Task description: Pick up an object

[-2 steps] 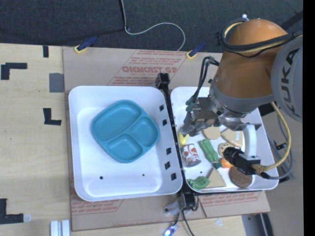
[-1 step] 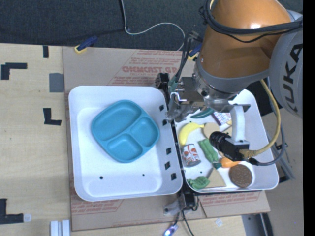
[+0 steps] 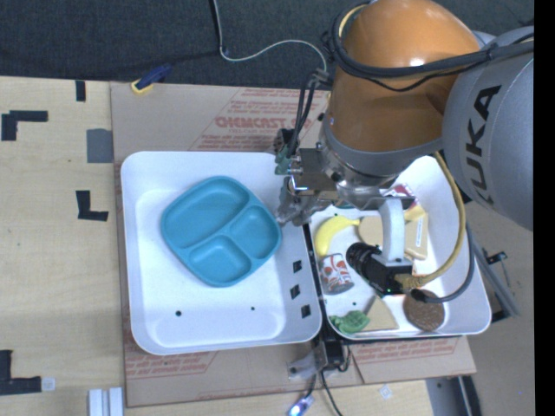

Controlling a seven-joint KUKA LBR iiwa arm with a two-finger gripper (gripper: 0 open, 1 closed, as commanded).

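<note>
My gripper [image 3: 295, 199] hangs over the divider between the two bins, just past the right edge of the blue three-section plate [image 3: 220, 230] lying in the left bin [image 3: 143, 232]. A yellow banana [image 3: 333, 230] lies in the right bin [image 3: 473, 319], immediately right of the gripper. Below the banana sits a small red-and-white item [image 3: 336, 272]. The large orange and grey wrist hides much of the right bin's far half.
Near the right bin's front edge lie a green leafy piece [image 3: 351, 322], a tan flat slice [image 3: 381, 315] and a brown round disc [image 3: 425, 312]. A cream-coloured block [image 3: 417, 233] rests by the right wall. A cardboard sheet [image 3: 199, 115] lies under both bins.
</note>
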